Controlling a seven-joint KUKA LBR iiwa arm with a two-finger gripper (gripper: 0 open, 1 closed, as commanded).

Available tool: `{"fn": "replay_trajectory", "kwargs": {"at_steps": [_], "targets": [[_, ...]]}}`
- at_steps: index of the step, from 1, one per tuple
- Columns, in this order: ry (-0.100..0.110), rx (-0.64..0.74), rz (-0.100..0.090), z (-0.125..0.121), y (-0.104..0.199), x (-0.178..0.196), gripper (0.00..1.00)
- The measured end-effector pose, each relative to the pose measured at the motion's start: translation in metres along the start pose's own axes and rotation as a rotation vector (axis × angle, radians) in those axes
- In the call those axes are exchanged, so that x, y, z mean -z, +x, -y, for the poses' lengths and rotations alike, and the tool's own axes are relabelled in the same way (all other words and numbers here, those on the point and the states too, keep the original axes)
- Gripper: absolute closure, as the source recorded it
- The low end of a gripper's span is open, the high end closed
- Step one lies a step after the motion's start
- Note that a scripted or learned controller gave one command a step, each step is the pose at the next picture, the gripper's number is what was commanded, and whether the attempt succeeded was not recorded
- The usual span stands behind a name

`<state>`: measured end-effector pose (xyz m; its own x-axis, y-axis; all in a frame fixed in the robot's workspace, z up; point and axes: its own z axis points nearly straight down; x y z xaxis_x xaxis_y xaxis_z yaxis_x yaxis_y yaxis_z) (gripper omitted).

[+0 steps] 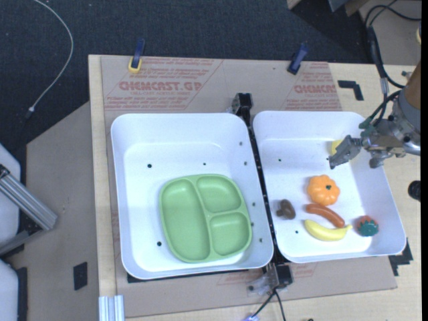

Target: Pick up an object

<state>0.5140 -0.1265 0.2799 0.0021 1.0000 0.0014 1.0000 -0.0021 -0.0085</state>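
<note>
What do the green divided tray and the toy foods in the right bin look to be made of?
Green tray: likely moulded plastic, matte, uniform pale green, with rounded compartment walls. Orange pumpkin, banana and sausage: probably plastic or rubber toys, smooth and evenly coloured, slightly glossy. Brown piece: too small to judge. Both white bins look like thin formed plastic with soft sheen.

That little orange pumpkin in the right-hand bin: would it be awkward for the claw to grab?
Probably somewhat. The pumpkin looks round and glossy, so it may slip or roll if nudged. It appears to be a small toy, likely light and rigid. The sausage lies right beside it, so a push might shift both.
</note>
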Motion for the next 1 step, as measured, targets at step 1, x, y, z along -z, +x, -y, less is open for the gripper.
{"fn": "replay_trajectory", "kwargs": {"at_steps": [1], "targets": [[-0.009, 0.002, 0.002, -0.0016, 0.0001, 0.0043, 0.00]]}}
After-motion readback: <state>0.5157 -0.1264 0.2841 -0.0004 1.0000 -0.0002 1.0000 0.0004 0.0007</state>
